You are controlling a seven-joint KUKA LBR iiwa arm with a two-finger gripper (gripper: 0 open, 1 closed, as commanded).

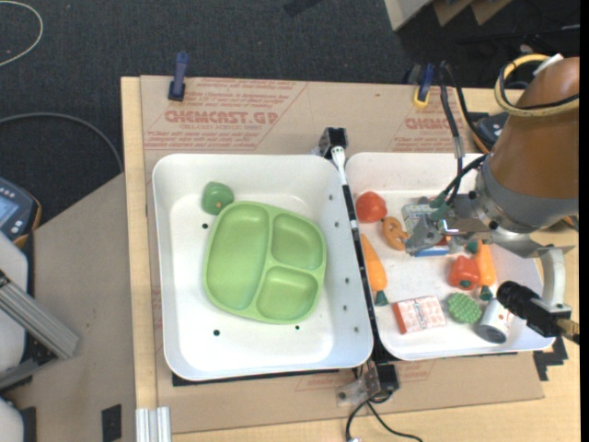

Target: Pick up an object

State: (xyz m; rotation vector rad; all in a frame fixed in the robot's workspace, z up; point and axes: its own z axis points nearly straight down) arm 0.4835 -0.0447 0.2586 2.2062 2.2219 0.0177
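Big green divided plate [265, 261] fills the left bin, arm looms over the right bin [405, 168], gripper [425, 231] low beside the pretzel [395, 233] (finger spread unreadable, nothing visibly held), so square up over the pretzel before closing.

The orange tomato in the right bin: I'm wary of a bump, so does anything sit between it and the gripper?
Nothing visible does. The tomato lies left of the gripper, with bare bin floor between them; the pretzel-shaped toy sits just below that line.
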